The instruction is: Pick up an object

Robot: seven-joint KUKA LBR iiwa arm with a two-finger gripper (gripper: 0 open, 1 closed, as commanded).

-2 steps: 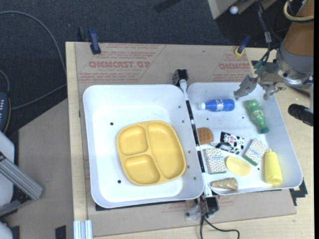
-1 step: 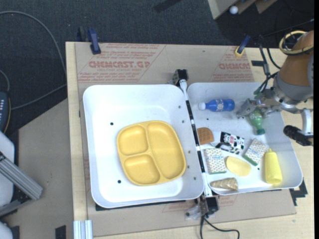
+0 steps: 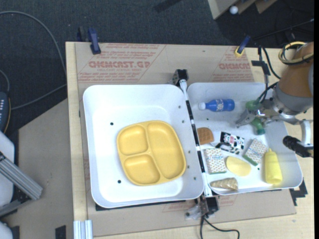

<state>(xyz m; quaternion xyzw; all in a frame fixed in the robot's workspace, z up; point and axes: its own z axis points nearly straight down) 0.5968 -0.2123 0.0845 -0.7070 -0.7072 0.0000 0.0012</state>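
The right bin holds several small objects. A blue bottle lies near its back wall. In front of it sit a brown round item, a black-and-white carton, two patterned packets, a pale yellow oval piece, a yellow bottle and a tan wedge. My gripper hangs low over the right bin's back right part, to the right of the blue bottle. A small green object lies right beside it; I cannot tell whether it is held.
The left bin holds a yellow divided tray. A black bracket sits where the two bins meet at the back. The arm's orange band stands over the right bin's far right edge.
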